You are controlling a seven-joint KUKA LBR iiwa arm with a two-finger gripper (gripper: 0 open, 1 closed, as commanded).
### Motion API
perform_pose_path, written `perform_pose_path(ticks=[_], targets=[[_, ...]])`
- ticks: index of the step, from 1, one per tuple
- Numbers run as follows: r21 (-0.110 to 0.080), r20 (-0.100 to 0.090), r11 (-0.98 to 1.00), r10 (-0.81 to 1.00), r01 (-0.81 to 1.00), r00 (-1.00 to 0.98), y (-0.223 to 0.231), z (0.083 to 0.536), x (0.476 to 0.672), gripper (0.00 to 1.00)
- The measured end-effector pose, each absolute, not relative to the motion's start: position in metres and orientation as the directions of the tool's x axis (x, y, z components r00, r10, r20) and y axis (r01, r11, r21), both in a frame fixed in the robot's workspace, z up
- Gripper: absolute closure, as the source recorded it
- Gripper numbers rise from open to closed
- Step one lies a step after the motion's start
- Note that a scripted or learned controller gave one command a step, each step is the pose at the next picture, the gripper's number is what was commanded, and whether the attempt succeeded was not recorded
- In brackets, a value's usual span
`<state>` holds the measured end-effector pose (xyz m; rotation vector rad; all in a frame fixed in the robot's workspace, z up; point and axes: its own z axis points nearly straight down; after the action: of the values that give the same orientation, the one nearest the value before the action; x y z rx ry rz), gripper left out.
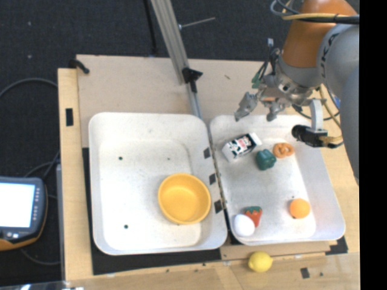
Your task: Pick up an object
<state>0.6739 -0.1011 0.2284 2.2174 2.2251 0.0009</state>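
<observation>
Two shallow white bins, matte and lightly speckled with rounded corners, sit side by side on a tan board. The left bin (121,162) holds a smooth yellow bowl (184,198) toward its five o'clock corner. In the right bin (314,186), a small white carton with dark print (241,145) lies tilted near eleven o'clock; just beside it are a dark green lump (265,159) and an orange ridged piece (283,150). An orange ball (299,208) rests at four o'clock, and a white egg shape (244,225) touches a red-and-green piece (255,215) at seven o'clock. A lemon (260,261) lies on the board (outside both bins). The gripper (259,109) hangs above the right bin's twelve o'clock rim, fingers spread apart, nothing between them.
</observation>
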Motion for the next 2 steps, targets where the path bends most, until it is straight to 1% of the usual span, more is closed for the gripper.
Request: perform_pose_path(ticks=[1,2], targets=[[0.000,-0.001,0.004,1.000,1.000,-0.004,-0.101,0.228,0.674,0.00],[-0.004,-0.003,0.000,1.000,1.000,0.000,-0.097,0.175,0.665,0.00]])
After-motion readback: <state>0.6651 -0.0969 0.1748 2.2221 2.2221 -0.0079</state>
